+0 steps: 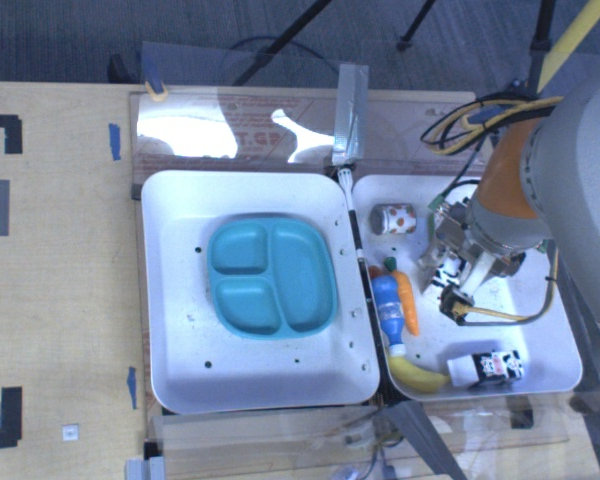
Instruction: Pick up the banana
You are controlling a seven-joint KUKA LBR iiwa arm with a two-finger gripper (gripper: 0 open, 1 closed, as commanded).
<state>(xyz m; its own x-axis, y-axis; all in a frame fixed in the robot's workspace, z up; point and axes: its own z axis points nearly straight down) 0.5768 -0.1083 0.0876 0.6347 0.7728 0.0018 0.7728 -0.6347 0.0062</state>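
The yellow banana [418,373] lies at the near left corner of the right bin [540,343], beside the bin's front wall. My gripper [449,288] hangs over the middle of that bin, above and to the right of the banana and well apart from it. Nothing shows in its grasp. The grey arm with its orange band comes in from the right.
Along the right bin's left wall lie a blue bottle [388,313] and an orange carrot [409,304]. A small spotted can [394,219] sits at the back, and a white cow-patterned bottle [486,366] right of the banana. The left bin [170,268] holds a blue divided plate [273,276].
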